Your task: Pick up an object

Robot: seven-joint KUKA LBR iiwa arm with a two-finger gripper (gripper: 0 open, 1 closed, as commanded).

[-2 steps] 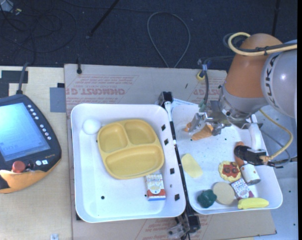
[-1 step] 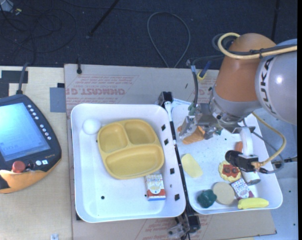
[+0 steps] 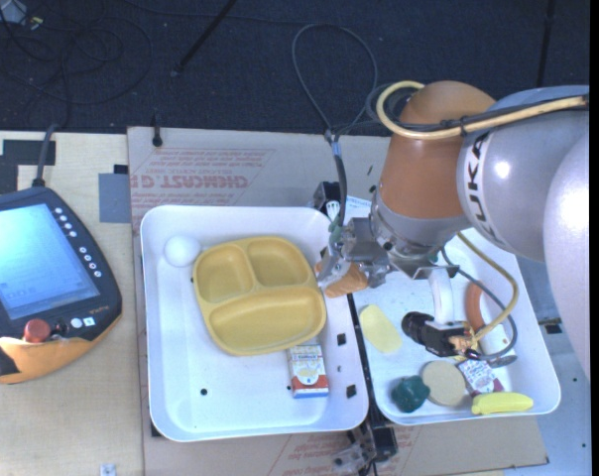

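**Robot Arm Over the Middle of Two Bins**

Big and grey, the arm is the closest thing to the camera. It comes in from the right, and its orange band points down at the place where the two bins meet.

Under it sits the gripper, right over the wall between the left bin and the right bin. A small tan-orange thing sits at the tip of the gripper (it looks like a toy bread roll). I cannot tell if it is pinched or just touching, because the wrist hides the tip.

I think the small thing is light and a bit smooth, so it may slip. A hold across its middle looks best.

The yellow tray lies flat in the left bin, with a white ball near its corner.
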